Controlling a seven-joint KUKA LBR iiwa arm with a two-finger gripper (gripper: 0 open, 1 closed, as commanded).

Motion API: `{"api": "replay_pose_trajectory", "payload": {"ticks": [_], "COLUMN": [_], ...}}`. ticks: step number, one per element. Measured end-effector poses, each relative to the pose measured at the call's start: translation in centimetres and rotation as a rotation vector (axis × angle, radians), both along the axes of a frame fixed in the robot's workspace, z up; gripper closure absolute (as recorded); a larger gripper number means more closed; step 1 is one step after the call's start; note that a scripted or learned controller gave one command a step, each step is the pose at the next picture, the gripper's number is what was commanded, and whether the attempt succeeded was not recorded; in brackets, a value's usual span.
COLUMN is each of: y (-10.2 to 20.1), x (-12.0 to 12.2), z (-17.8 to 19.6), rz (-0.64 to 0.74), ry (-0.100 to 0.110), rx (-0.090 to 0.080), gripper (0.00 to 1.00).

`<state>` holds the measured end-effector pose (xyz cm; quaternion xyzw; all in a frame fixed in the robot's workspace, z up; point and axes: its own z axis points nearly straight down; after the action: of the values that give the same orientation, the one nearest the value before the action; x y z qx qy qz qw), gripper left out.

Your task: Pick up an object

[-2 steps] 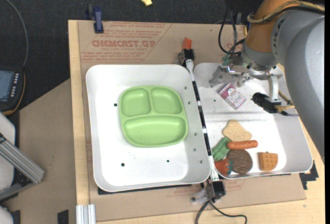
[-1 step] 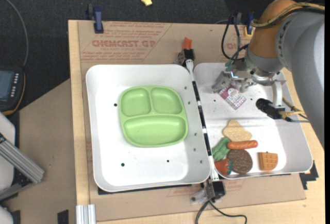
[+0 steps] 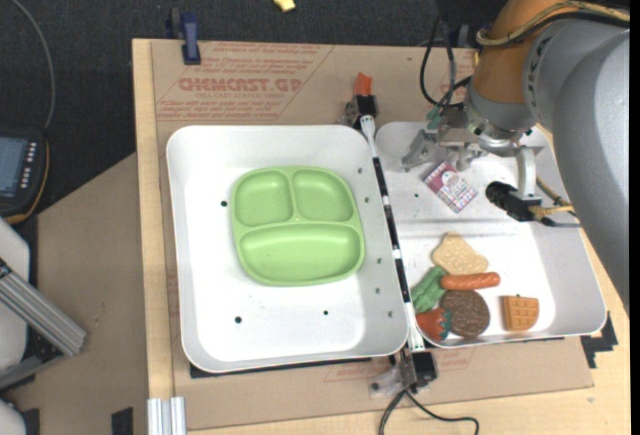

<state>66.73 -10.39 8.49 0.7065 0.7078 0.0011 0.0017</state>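
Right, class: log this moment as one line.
arm: over right bin | gripper: above pink packet | green tray: left bin | pick: not yet

You can't see whether the gripper (image 3: 447, 145) fingers hold anything at upper right, the arm (image 3: 580, 83) is cut by the right edge, and the pink packet (image 3: 451, 186) print is unreadable.

You see 2 white bins (image 3: 200, 253) of smooth, faintly glossy plastic; the green divided plate (image 3: 297, 225) looks like matt plastic; the bench board (image 3: 160, 123) looks like rough brown cardboard, printed red; the arm's shell (image 3: 590, 93) is smooth grey.
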Motion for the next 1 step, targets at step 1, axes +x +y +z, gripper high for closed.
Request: {"api": "replay_pose_trajectory", "payload": {"ticks": [1], "y": [0.64], "x": [-1.65], "z": [0.00], "rz": [-0.003], "ry": [0.007], "rx": [0.001], "gripper": [0.00]}}
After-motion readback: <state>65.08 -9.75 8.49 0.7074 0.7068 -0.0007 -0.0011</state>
